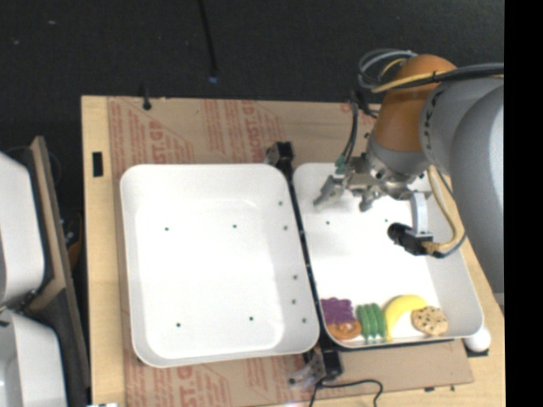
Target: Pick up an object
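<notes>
While the grey arm with its orange band [405, 113] reaches in over the right bin [356, 253], its two-finger gripper [346, 196] hangs over that bin's far end, close to the bin's left wall, with two pale fingers [327, 192] splayed apart and pointing down toward the white floor; the jaws stand open and nothing lies between them. The things to be picked all sit at the opposite, near end of the right bin, lined up along its near wall and well apart from the gripper, with a stretch of bare white floor between them and the tool. At the near left corner of that bin lies a purple bunch of grapes [338, 310] resting partly over an orange, flat, rounded piece [344, 330], the two touching. Just to the right of them stand two green ridged pieces [372, 322], side by side, which look like toy pea pods or pickles, though I cannot tell which. Beside those, further along the near wall, is a yellow banana-like piece [404, 306], and touching its lower right edge is a tan chocolate-chip cookie [429, 320], the item nearest the bin's near right corner. A black fitting with a cable [409, 237] hangs from the wrist over the middle of the right bin, toward its right wall. The left bin [208, 261] sits directly beside the right bin, their long walls touching, both resting on a cardboard sheet [187, 134] laid on the bench.
</notes>
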`<state>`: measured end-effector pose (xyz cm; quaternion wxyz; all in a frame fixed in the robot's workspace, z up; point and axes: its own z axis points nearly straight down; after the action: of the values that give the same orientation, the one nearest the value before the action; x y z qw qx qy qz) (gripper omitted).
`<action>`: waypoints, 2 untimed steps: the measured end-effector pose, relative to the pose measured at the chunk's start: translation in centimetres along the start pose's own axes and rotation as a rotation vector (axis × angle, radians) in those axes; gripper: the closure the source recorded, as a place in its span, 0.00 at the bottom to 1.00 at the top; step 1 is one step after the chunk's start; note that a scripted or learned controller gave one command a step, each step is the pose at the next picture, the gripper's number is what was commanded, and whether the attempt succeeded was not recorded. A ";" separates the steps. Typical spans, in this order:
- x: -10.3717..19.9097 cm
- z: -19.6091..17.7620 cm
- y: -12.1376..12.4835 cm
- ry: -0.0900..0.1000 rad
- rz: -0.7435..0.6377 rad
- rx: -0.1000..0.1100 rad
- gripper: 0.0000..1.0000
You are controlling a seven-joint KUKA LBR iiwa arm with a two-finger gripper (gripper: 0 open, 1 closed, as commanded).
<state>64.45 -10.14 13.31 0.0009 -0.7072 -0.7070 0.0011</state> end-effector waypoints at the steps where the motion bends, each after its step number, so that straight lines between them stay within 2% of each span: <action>1: 0.0 3.4 0.0 0.000 0.000 -0.001 0.00; 2: -0.1 2.1 0.1 0.000 0.002 -0.005 1.00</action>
<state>64.51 -10.25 11.18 -0.0010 -0.7079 -0.7063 -0.0008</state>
